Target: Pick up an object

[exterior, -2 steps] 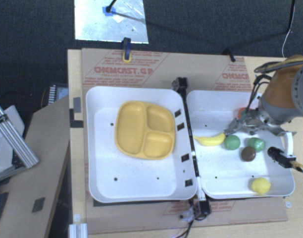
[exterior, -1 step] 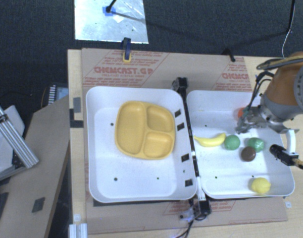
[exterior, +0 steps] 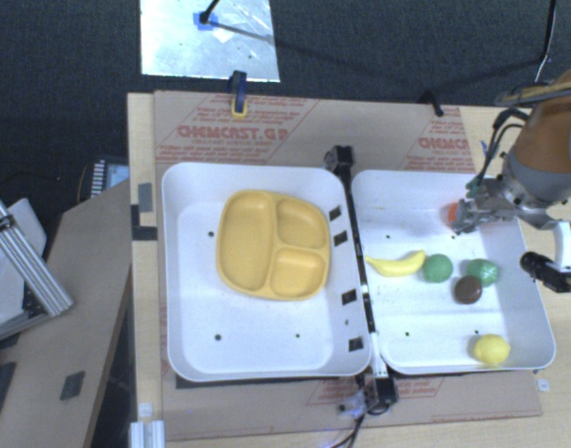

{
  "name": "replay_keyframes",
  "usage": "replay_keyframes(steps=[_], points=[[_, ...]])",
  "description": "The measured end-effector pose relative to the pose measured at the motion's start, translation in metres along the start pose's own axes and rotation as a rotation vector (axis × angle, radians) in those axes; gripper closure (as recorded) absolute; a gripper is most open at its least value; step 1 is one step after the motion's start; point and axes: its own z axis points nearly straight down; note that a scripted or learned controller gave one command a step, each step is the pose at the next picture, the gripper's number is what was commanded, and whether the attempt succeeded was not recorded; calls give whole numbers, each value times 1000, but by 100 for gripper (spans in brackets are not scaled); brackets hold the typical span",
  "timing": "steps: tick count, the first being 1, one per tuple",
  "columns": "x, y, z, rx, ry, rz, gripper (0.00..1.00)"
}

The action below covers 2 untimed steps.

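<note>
The right bin (exterior: 425, 357) holds several small toy foods. A yellow banana (exterior: 396, 264) lies near its left wall, with a green ball (exterior: 438, 268) right beside it. Further right are a green lumpy piece (exterior: 482, 272) and a brown ball (exterior: 467, 290) touching it. A yellow lemon (exterior: 491, 348) sits at the front right corner. My gripper (exterior: 467, 216) is low at the bin's back right, right against a small orange-red object (exterior: 450, 213) that it partly hides.
The left bin (exterior: 197, 343) carries a yellow divided plate (exterior: 271, 244). A black divider with clips (exterior: 355, 269) runs between the bins. The grey and orange arm (exterior: 547, 147) comes in over the right bin's far right corner.
</note>
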Motion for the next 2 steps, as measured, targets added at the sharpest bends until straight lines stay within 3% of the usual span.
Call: replay_keyframes(steps=[2], points=[[2, 8, -103, 1, 0, -1, 100]])
